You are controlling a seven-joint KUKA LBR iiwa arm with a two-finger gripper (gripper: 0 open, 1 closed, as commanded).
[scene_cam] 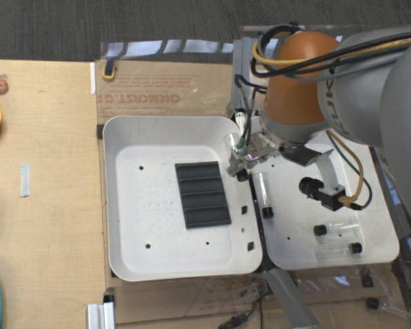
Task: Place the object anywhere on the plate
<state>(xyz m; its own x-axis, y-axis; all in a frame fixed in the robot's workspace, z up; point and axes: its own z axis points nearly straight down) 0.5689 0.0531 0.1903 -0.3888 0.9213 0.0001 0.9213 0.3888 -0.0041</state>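
My pincer (241,163) hovers at the left bin's (123,184) right rim (fingers' state I cannot tell). I'd steer slowly left over the black slab (203,195).

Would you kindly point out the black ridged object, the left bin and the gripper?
Black ridged object (203,194): camera view, its middle ridge.
Left bin (127,204): camera view, bare floor left of the object.
Gripper (241,162): camera view, at its tip.

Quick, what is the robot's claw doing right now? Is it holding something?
Gripper: cannot be told. It sits over the rim between the two white bins, and the view does not settle whether it grips anything.
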